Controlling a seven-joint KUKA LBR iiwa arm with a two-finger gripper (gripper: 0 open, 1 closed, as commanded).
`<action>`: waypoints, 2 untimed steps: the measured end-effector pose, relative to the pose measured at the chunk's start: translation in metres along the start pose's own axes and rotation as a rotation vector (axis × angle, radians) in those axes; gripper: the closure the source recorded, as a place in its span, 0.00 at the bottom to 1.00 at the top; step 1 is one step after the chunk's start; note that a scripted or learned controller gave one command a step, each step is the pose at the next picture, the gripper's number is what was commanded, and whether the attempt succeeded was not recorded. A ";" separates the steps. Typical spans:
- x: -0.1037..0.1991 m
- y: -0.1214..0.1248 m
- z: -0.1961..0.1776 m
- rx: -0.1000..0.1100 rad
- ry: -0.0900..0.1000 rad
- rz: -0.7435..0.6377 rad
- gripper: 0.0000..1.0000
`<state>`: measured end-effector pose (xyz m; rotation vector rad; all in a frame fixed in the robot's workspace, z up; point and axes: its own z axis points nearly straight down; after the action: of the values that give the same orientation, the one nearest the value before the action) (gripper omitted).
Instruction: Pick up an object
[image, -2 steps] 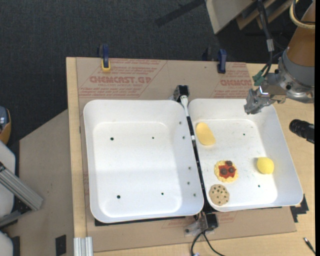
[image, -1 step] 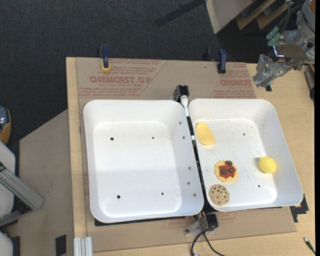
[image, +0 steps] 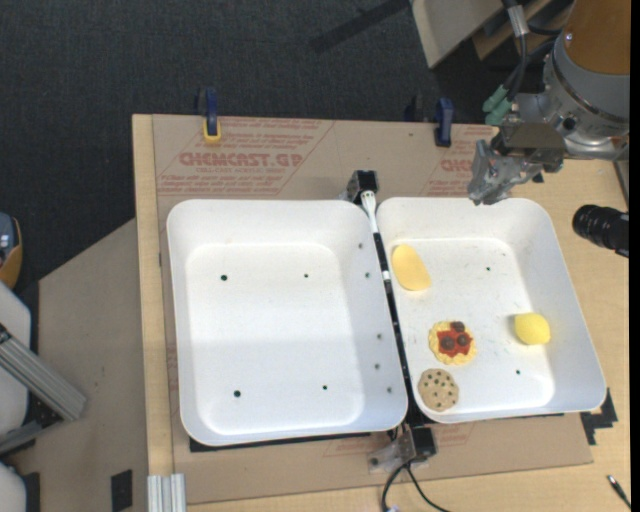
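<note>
Bench (image: 250, 160) with two white bins | hand (image: 490, 188) over right bin's (image: 560, 290) far rim | opening unclear, nothing visibly held

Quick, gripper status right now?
Gripper: above the right bin's far edge, nothing seen between its fingers; open or shut cannot be told.

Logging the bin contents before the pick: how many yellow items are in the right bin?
2. A pale yellow oval piece lies near the right bin's left wall, toward the far end. A yellow lemon-like piece sits by its right wall. None looks hidden.
</note>
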<state>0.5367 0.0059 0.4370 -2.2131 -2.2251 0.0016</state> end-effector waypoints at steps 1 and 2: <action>0.054 -0.007 0.037 0.003 -0.001 0.000 1.00; 0.121 -0.016 -0.062 -0.016 0.004 -0.004 1.00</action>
<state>0.5206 0.1265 0.4991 -2.2151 -2.2353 -0.0201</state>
